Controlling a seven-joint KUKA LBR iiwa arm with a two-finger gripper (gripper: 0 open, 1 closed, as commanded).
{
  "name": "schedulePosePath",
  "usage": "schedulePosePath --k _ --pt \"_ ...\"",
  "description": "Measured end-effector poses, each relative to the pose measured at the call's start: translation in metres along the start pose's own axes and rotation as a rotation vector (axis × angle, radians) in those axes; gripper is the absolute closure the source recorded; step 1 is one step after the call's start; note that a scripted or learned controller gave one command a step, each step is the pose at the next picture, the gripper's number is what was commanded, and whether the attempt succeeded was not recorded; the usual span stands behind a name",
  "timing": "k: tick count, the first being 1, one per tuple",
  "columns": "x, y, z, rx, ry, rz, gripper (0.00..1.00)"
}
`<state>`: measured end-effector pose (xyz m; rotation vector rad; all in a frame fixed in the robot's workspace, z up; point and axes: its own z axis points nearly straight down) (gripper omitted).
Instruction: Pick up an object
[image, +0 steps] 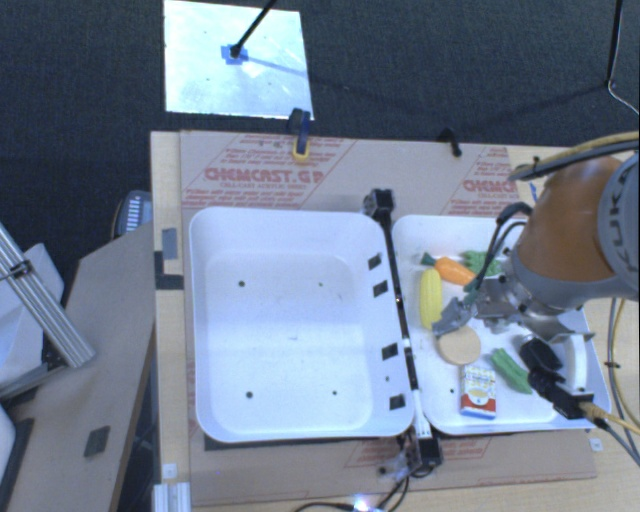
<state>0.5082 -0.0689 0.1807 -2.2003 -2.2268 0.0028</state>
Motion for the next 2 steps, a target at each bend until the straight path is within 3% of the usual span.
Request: schedulePosePath --k 1,2 --pt "-0.045 0.033 0.101 -0.006 -0.007 0.014 0.00" --pt "-0.043 0.034 0.085 -0.012 -0.007 0.011 1.00"
